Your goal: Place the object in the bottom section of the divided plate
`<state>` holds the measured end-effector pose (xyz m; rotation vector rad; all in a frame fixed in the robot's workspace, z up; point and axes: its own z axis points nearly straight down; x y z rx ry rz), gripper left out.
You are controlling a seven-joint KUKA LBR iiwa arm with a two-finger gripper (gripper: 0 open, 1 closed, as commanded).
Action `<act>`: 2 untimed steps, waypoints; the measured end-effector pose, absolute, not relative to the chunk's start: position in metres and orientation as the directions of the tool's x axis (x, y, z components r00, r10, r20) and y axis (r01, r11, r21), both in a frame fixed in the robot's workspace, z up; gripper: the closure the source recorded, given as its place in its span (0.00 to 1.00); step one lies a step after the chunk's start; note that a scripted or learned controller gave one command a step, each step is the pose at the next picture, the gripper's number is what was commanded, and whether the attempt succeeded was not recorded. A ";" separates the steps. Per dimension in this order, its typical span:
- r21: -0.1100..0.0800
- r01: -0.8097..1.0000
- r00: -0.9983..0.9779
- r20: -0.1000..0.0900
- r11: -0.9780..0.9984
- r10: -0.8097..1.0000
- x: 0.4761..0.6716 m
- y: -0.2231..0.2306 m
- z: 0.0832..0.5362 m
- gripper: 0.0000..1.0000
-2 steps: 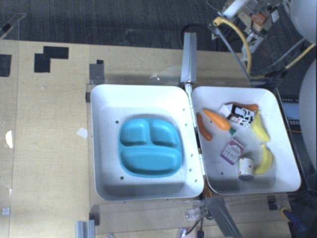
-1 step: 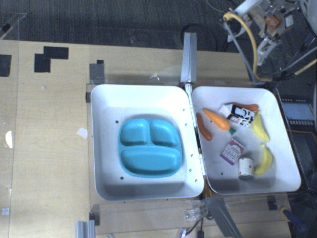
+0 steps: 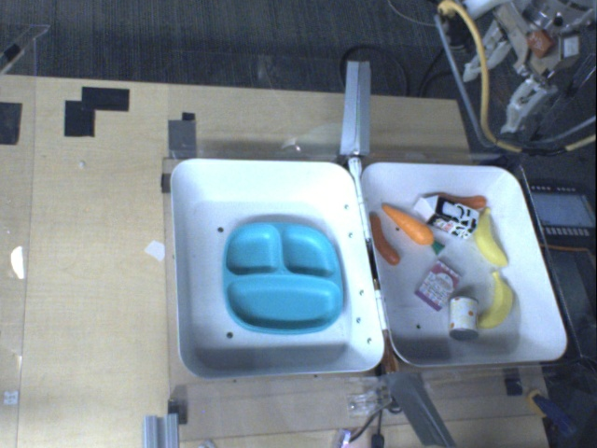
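Ideally we descend squarely over one loose item — say the carrot (image 3: 408, 222) — though the gripper's (image 3: 520, 108) state we cannot tell.

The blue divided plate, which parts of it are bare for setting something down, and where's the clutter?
All three sections of the blue divided plastic plate are bare, including the wide bottom one. The left white bin's floor around it is bare too. The right white bin is crowded: orange carrots, yellow bananas, small packets.
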<state>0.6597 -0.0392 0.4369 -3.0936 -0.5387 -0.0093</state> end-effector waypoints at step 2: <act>0.002 0.203 0.979 0.003 -0.979 0.203 0.655 -0.166 0.436 0.00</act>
